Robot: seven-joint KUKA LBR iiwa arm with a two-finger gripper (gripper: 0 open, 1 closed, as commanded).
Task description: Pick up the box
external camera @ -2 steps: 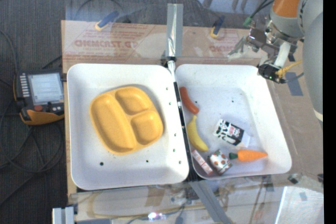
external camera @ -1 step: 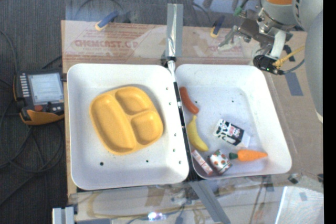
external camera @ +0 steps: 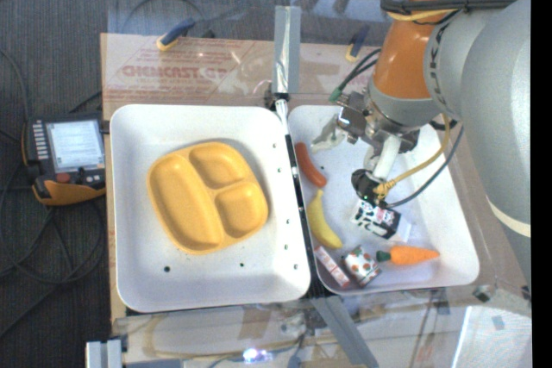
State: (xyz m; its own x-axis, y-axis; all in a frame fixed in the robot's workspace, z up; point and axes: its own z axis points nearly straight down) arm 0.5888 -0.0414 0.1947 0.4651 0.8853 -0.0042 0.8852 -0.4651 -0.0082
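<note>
The box [external camera: 330, 265] lies against the right bin's [external camera: 457, 271] front wall, squeezed between the banana [external camera: 323, 221] and a patterned block [external camera: 363, 265]. You cannot tell whether your end effector [external camera: 341, 129], up near the far wall, is open or closed. Coming down, it may catch a neighbour or the wall.

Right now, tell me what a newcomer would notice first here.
The big yellow divided plate sits in the middle of the left bin. The grey arm with its orange band looms over the right bin, where a banana, a carrot and a sausage lie.
</note>
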